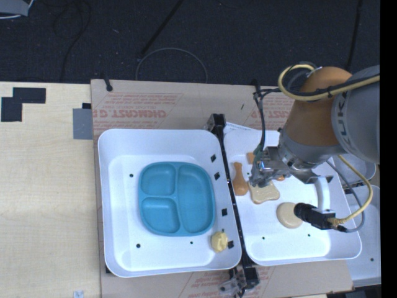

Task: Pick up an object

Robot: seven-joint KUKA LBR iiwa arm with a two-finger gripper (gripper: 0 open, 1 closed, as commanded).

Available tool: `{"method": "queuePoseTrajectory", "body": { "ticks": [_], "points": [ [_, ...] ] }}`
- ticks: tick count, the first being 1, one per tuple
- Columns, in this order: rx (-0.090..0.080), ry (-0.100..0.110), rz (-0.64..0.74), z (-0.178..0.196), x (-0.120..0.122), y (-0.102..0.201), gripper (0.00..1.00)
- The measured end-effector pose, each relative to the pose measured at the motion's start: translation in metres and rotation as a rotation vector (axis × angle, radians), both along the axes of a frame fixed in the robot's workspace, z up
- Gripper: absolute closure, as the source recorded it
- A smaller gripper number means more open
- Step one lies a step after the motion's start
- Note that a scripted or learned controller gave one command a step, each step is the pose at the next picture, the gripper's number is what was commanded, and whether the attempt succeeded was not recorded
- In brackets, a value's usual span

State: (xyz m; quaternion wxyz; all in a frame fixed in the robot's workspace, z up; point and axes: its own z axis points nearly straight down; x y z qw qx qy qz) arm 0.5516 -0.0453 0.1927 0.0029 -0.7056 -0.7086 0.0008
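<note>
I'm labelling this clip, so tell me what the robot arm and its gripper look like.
The arm is grey with a rounded orange band above the wrist, ringed by looped yellow cable. A thin dark cable runs down to the small metallic gripper with dark fittings.

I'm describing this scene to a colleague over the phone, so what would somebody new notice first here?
Most eye-catching is the blue divided plate in the middle of the left bin. Next is the grey and orange arm reaching in from the right, its gripper low over the right bin just above a tan toast-shaped piece. A small yellow lump sits in the left bin's near right corner.
</note>
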Motion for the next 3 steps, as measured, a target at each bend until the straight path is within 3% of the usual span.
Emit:
{"method": "queuePoseTrajectory", "body": {
  "ticks": [2,3],
  "points": [
    [-0.001,-0.002,0.001,0.005,-0.014,0.106,1.00],
    [-0.002,-0.003,0.000,0.023,-0.028,0.144,1.00]
  ]
}}
